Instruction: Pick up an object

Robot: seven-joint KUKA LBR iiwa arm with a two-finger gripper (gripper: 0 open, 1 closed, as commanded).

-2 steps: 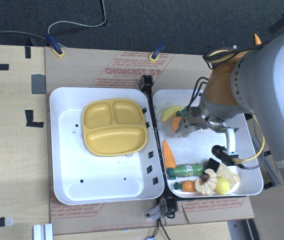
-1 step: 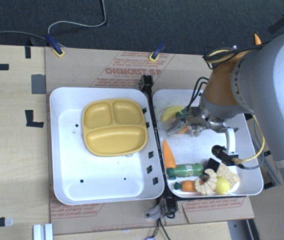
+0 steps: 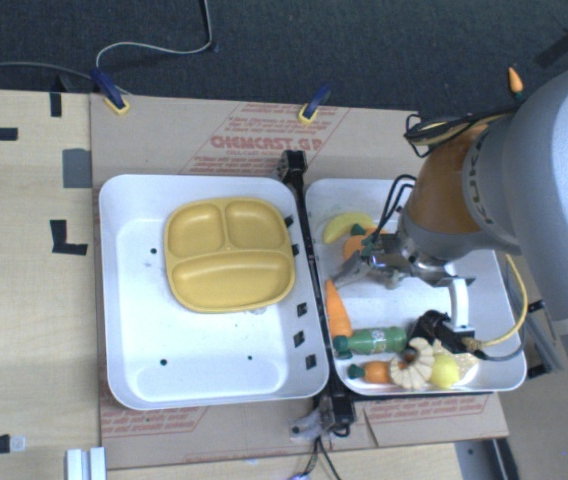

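Seemingly nothing is lifted yet: the gripper (image 3: 362, 259) hangs low in the right bin (image 3: 509, 373) with fingers spread and bare, just above the carrot (image 3: 337, 309) by the bin's left wall.

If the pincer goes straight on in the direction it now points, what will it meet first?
The pincer points toward the camera view's left, over the right bin. The first thing in that line looks like the black divider between the bins; the banana lies just beside it. Depth is unclear.
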